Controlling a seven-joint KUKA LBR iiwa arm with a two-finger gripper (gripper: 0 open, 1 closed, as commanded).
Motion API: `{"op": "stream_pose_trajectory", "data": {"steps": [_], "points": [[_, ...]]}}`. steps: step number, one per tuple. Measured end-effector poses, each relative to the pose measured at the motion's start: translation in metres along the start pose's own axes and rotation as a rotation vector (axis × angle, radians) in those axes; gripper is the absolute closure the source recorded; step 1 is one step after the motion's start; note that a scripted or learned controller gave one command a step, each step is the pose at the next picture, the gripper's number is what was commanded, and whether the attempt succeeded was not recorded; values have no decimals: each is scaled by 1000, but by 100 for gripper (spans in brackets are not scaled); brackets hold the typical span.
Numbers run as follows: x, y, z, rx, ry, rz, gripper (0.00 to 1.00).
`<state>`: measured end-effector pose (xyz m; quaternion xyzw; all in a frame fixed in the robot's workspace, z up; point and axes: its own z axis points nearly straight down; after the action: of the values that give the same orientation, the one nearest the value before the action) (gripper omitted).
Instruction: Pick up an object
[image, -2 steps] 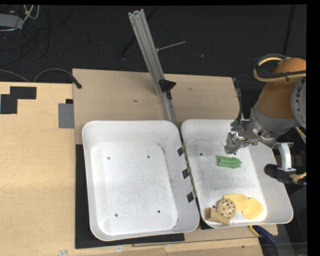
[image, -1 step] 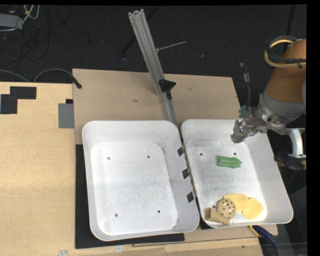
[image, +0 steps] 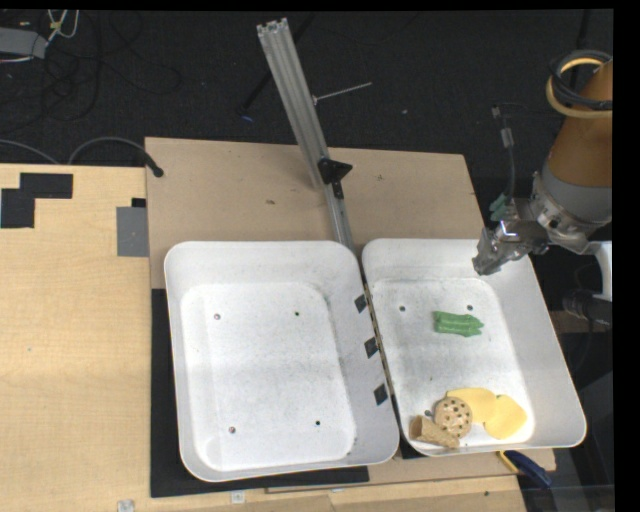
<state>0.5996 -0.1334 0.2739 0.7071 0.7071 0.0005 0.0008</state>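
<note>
— Where does the gripper (image: 490, 260) stand?

— Over the upper right edge of the right bin (image: 560, 395), up off the floor. Whether it is apart or together I cannot tell; nothing shows between its tips.

— And the nearest thing to take?

— The green toy piece (image: 457, 323), just below the gripper and a little to its left, lying flat with its long axis across the bin, left to right.

— The rest?

— Well below the gripper, at the bin's near edge: a brown spotted cookie (image: 452, 413) touching yellow round pieces (image: 490, 411).

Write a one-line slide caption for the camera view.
Gripper over right white bin holding green piece and yellow pieces.
</note>
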Motion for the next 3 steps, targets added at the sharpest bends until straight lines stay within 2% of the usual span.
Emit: {"op": "stream_pose_trajectory", "data": {"steps": [1, 3], "points": [[44, -19, -2, 5, 2, -2, 100], [140, -47, 34, 8, 2, -4, 100]]}}
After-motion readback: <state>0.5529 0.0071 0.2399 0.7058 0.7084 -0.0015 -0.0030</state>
